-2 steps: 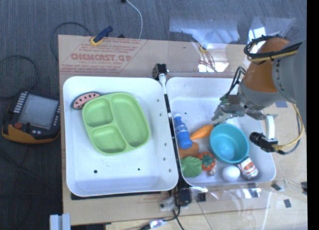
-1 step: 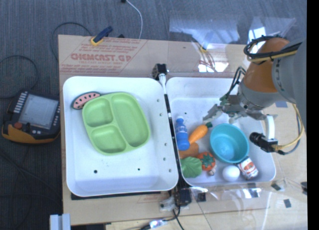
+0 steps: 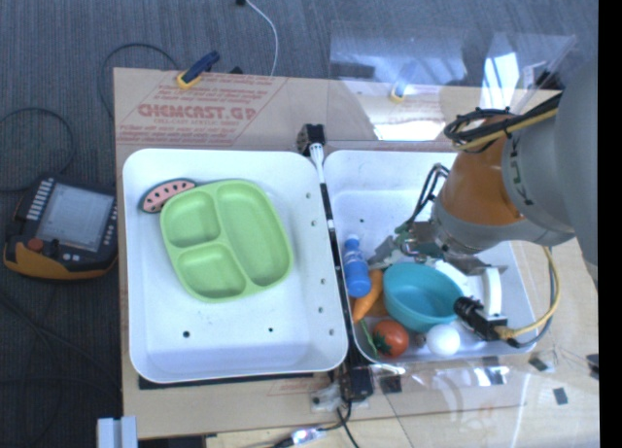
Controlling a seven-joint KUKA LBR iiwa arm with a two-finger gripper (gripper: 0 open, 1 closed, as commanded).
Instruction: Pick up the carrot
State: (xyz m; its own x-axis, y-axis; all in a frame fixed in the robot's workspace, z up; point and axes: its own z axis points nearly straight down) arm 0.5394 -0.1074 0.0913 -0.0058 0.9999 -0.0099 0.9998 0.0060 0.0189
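Observation:
The carrot (image 3: 368,294) is a small orange piece in the right bin (image 3: 389,184). It lies at the bin's left side, squeezed between a blue bottle (image 3: 354,263) and a blue bowl (image 3: 420,295). My gripper (image 3: 397,248) hangs low over the bin, just above and to the right of the carrot, near the bowl's far rim. The grey arm with its orange band (image 3: 476,191) reaches in from the right and hides part of the bin floor behind it.
A red tomato (image 3: 391,337) and a white egg (image 3: 444,341) sit at the right bin's front edge, with a white piece (image 3: 492,291) right of the bowl. The left bin (image 3: 146,339) holds a green divided plate (image 3: 225,238) and a watermelon slice (image 3: 163,193).

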